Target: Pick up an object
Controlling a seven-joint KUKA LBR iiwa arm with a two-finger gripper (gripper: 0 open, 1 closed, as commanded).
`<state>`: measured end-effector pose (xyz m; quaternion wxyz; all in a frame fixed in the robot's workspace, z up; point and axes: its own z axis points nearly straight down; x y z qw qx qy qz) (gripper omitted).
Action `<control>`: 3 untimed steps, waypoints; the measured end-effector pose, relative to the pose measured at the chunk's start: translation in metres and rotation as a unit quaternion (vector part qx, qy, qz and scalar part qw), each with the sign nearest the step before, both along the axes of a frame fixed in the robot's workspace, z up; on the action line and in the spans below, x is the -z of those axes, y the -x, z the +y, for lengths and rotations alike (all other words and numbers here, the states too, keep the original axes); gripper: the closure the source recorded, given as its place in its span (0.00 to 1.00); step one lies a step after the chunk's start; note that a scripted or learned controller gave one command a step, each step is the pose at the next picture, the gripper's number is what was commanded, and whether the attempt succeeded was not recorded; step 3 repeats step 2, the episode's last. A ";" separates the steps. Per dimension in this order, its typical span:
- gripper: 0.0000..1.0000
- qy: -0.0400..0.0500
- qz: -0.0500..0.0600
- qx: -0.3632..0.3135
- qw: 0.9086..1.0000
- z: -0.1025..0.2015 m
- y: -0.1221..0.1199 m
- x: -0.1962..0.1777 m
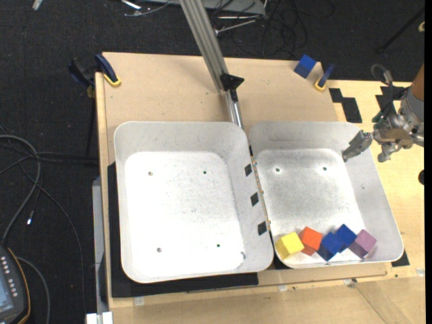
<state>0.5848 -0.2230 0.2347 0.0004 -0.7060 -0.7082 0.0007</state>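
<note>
Several small blocks lie in a row along the front edge of the right bin (pixel 317 140): a yellow block (pixel 291 244), an orange block (pixel 311 239), two blue blocks (pixel 337 241) and a purple block (pixel 364 243). My gripper (pixel 370 151) hangs over the bin's far right rim, well behind the blocks. It is open, and there is nothing between its fingers (pixel 354 146).
The left bin (pixel 128 147) sits beside the right one. A slanted metal pole (pixel 206 39) ends at the gap between the bins' far edges. A loose blue block (pixel 306 65) rests on the bench at the back right, near a clamp (pixel 322 77).
</note>
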 end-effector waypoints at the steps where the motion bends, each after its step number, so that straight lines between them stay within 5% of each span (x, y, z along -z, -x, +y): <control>1: 0.00 -0.002 0.002 -0.002 1.000 0.054 -0.037 0.089; 2: 0.00 -0.002 0.002 -0.002 1.000 0.111 -0.020 0.142; 3: 0.00 -0.002 0.002 -0.002 1.000 0.111 -0.020 0.142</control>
